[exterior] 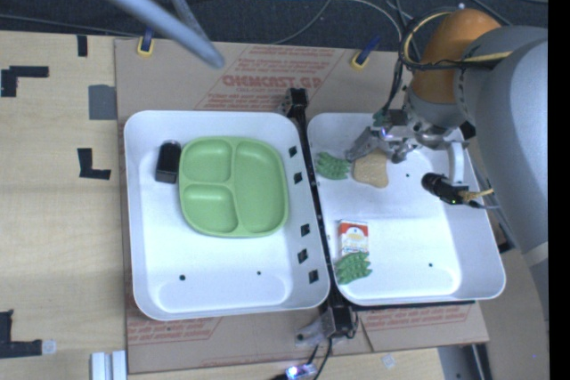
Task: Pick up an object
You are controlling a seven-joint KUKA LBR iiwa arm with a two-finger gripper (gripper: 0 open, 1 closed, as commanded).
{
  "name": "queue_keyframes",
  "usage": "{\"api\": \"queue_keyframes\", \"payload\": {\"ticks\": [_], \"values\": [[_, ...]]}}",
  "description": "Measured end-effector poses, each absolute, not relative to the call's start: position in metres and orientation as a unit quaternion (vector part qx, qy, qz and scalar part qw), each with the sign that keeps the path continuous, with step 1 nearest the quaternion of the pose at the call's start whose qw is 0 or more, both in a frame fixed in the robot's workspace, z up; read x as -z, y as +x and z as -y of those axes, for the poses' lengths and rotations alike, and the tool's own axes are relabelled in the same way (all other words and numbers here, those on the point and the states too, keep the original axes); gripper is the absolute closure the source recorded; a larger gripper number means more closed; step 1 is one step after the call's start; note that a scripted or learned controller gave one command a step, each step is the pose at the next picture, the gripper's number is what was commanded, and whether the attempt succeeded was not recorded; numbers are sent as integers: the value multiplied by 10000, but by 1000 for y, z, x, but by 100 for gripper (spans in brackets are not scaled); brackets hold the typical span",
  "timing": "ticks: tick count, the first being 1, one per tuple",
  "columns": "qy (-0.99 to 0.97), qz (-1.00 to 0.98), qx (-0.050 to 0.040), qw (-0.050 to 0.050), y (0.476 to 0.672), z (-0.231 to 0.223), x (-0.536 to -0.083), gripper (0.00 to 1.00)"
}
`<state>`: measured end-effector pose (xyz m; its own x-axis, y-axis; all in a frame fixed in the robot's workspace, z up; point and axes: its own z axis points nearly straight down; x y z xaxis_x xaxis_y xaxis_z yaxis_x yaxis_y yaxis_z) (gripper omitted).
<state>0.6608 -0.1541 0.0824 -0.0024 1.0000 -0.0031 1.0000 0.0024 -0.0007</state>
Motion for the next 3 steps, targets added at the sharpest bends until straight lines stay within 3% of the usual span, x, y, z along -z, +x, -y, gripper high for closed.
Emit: {"api": "queue_keyframes", "payload": {"ticks": [1, 3], "values": [[7058, -7084, 6, 17, 662, 154, -96, 100], [7063, -7079, -12, 11, 663, 143, -186, 100]]}}
